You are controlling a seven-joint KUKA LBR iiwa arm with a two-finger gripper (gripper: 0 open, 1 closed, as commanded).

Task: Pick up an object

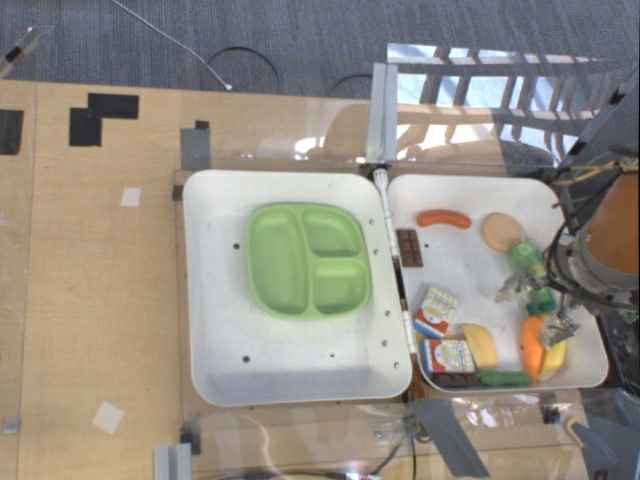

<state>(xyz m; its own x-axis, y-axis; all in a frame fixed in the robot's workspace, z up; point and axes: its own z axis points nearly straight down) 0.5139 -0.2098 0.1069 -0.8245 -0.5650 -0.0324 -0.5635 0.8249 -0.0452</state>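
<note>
The right bin holds several toy foods: a red sausage, a tan egg-shaped piece, a green vegetable, an orange carrot, a yellow piece, two small cartons and a brown bar. My gripper is low at that bin's right side, above the carrot's leafy top. It looks open, with one metal finger to the left and the other at the lower right. I see nothing held between them.
In the left bin lies a green divided plate. A green bean and a dark bar rest along the right bin's front wall. The arm's orange band hangs over the right bin's far right edge.
</note>
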